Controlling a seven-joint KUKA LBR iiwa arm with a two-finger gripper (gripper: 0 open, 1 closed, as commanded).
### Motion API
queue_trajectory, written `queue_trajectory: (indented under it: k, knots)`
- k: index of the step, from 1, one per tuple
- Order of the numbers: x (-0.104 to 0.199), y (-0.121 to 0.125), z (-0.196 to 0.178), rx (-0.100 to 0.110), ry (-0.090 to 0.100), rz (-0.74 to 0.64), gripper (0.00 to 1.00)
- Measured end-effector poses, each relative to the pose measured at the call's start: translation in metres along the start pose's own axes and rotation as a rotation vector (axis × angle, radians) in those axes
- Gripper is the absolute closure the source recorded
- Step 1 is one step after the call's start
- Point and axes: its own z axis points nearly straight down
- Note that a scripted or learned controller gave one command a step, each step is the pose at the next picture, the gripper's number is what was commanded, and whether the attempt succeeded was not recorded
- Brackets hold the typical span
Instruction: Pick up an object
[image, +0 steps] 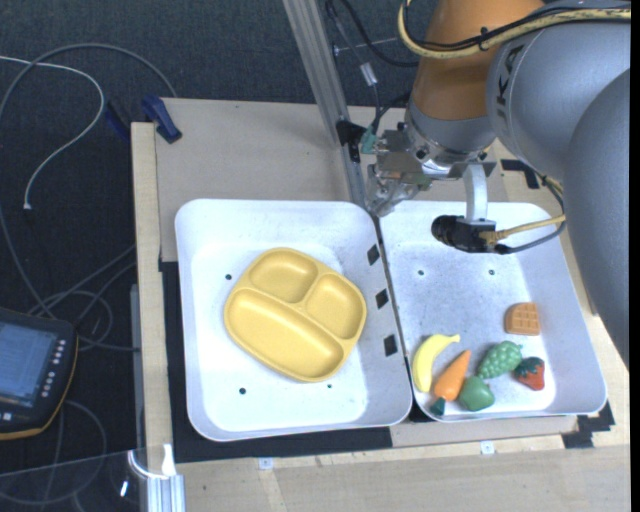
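The right bin (560, 290) holds small toy foods at its near end: a yellow banana (431, 358), an orange carrot (452, 374), a green pepper (477, 395), a green bunch of grapes (500, 357), a red strawberry (531, 372) and a tan waffle piece (521, 319). A yellow divided plate (295, 313) lies in the left bin (200, 300). My gripper (384, 198) hangs at the far end of the wall between the two bins, well away from the toy foods and with nothing seen in it.
A black fitting with a cable (462, 232) juts from the wrist over the far part of the right bin. A metal post (325, 70) rises behind the bins. Cables and a pendant (30, 370) lie on the floor to the left.
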Motion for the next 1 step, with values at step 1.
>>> queue_trajectory:
  k: [1]
  knots:
    - [0.0476, 0.0054, 0.0133, 0.001, -0.001, 0.002, 1.00]
